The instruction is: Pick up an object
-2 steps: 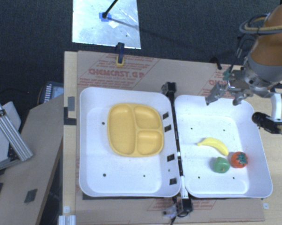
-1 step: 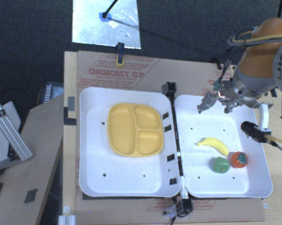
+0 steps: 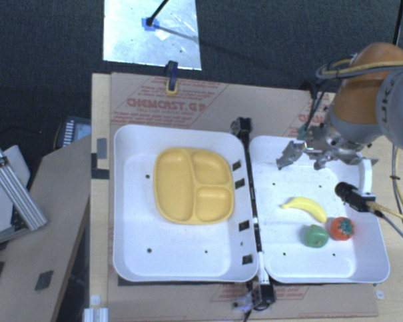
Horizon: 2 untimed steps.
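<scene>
Camera view: banana [image 3: 305, 207] in right bin [image 3: 370, 268], yellow, curved, long axis left-to-right, tip dipping lower right. Green [image 3: 314, 236] and red fruit [image 3: 342, 228] just beside it. Gripper [image 3: 304, 157] hangs above bin's far edge, fingers spread, nothing between.

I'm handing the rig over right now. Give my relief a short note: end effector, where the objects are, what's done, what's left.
End effector: fingers spread open, holding nothing, over the far part of the right bin.
Right bin: banana mid-bin; green fruit and red tomato nearer the front right, side by side.
Left bin: yellow divided plate.
Done: no object picked.
Left: descend on one object, likely the banana as the nearest, close, lift.
</scene>
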### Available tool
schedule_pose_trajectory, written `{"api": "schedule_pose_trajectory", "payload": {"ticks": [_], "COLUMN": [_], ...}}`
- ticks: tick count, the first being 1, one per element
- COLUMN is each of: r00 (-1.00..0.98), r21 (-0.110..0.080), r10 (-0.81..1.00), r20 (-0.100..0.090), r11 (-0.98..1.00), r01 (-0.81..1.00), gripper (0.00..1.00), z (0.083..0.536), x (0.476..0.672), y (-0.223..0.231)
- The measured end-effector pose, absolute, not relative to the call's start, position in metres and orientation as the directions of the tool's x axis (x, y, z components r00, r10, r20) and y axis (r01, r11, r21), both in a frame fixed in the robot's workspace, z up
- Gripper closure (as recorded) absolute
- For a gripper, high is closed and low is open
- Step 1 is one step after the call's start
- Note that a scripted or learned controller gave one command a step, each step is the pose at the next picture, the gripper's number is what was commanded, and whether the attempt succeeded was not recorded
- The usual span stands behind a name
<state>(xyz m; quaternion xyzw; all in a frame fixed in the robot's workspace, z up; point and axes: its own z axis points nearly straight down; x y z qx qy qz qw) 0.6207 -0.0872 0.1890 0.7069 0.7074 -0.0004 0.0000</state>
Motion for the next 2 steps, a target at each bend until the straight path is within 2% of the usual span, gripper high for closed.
{"api": "schedule_pose_trajectory", "payload": {"ticks": [1,2], "r00": [-0.001,0.0], "r21": [-0.003,0.004], "r10": [1.0,1.0], "r20": [0.0,-0.001], "r11": [0.001,0.0], "r01": [1.0,1.0], "gripper": [0.0,1.0], "z": [0.134,0.149], "x": [0.611,0.613], "y": [-0.085,-0.085]}}
